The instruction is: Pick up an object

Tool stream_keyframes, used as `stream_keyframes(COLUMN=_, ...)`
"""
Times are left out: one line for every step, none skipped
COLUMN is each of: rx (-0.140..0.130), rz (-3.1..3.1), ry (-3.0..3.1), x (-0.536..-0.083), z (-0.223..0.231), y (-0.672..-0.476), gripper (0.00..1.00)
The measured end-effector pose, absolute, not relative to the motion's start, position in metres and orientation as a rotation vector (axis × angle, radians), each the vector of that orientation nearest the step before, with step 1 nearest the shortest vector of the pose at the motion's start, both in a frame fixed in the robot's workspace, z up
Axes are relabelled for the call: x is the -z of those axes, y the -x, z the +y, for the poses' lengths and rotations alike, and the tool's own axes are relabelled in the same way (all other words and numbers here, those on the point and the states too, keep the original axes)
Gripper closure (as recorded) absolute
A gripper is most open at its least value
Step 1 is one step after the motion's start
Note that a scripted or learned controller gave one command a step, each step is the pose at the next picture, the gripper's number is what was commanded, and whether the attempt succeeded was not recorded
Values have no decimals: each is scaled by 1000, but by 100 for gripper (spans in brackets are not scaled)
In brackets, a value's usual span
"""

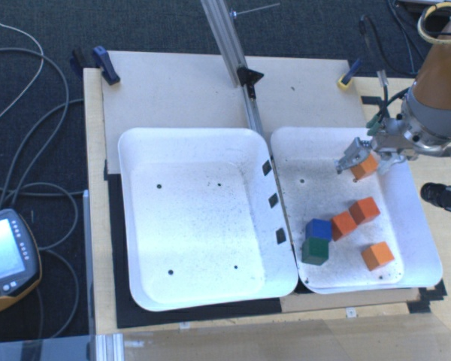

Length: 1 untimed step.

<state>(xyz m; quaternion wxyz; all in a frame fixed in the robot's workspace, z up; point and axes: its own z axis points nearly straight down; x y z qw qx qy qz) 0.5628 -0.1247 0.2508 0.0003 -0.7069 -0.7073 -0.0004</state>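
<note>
As the left bin holds nothing of mine, entries run rightward. Right bin: blue cube on green cube; three orange blocks loose on the floor. My pincer: closed on an orange block, tilted, long axis slanting up-right. Grasp apparently made; clear lift remains.

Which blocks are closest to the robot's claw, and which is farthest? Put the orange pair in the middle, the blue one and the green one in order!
From the gripper in the right bin:
1. The orange pair, just below it, mid-bin.
2. The blue block, farther down toward the bin's left wall.
3. The green block, below the blue one, touching it, near the bin's bottom-left corner.
</note>
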Motion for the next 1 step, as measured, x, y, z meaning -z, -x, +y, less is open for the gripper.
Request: stream_keyframes(rx=-10, rz=-2212, ry=2212, x=-171, z=-101, y=-496, gripper=0)
